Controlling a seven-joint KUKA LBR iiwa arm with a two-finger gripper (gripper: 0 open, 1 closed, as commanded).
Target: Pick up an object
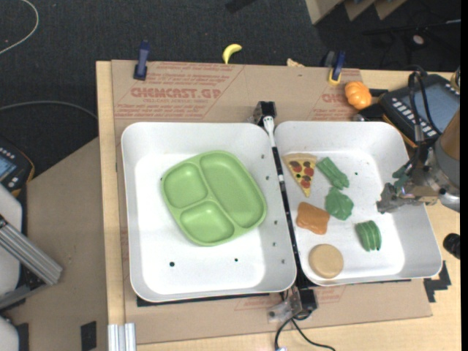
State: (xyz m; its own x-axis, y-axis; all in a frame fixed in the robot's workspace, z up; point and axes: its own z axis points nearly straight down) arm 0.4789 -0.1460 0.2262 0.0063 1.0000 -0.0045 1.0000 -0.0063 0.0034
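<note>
The right bin [380,141] holds several toy foods: a pizza slice [301,172], a green pickle-like piece [333,172], a green broccoli-like piece [339,205], an orange bread piece [313,218], a round tan bun [325,260] and a striped green piece [368,235]. My gripper [395,194] reaches in from the right over the bin's right part, above and to the right of the striped green piece. Nothing shows between its fingers.
The left bin [146,247] holds a green divided plate [212,197]. Blue clamps [141,61] pin the cardboard at the back. A small orange toy [357,94] and a yellow banana toy [231,52] lie outside the bins.
</note>
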